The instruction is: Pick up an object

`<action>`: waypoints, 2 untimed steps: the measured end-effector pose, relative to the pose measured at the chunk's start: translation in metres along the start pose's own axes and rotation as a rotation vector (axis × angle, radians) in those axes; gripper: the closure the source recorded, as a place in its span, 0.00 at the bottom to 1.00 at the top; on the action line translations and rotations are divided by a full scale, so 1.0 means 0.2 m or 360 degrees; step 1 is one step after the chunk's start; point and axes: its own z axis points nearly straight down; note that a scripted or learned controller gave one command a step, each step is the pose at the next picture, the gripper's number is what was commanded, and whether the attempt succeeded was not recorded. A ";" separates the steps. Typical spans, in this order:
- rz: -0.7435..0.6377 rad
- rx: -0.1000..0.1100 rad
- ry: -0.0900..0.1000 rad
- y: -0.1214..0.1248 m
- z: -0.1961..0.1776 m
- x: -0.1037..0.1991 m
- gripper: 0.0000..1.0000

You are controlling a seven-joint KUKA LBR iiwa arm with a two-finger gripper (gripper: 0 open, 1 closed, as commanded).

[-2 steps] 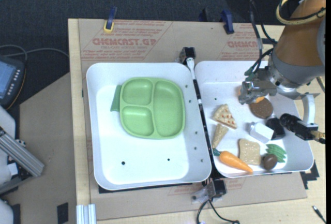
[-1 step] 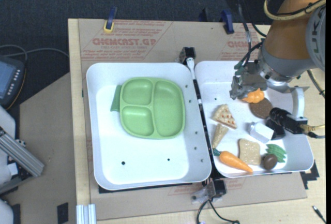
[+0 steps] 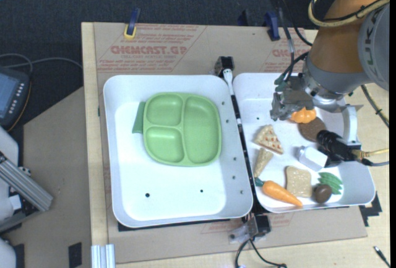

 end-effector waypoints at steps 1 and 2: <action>0.0000 -0.0011 -0.0002 0.05 -0.08 -0.04 1.00; 0.0002 0.0002 0.0000 0.03 0.03 -0.04 1.00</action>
